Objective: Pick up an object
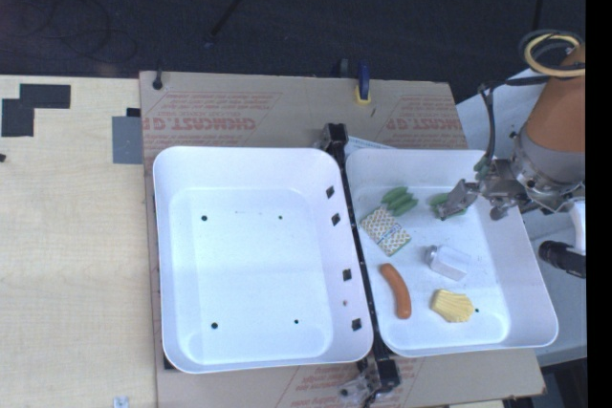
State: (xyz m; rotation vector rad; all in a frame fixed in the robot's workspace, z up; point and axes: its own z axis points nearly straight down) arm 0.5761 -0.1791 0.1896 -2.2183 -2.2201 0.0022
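The right bin [521,301] holds several small objects. A green pod-shaped piece [399,199] lies near its back left. A patterned green-and-white pad [385,230] sits just in front of that piece. An orange-red sausage shape [397,289] lies along the bin's left side, with a yellow chunk [451,305] to its right and a small clear-white item [447,261] mid-bin. My gripper [476,203] hangs over the bin's back right, open, nothing between its fingers. A second small green piece [441,202] sits right beside the left fingertip [456,201]; I cannot tell if they touch.
The left bin [172,253] stands beside the right one, their rims meeting at a black-clipped divider [346,234]. Both rest on a cardboard sheet [249,115] over the wooden bench. The arm's orange band [559,115] rises at the right edge, with cables around it.
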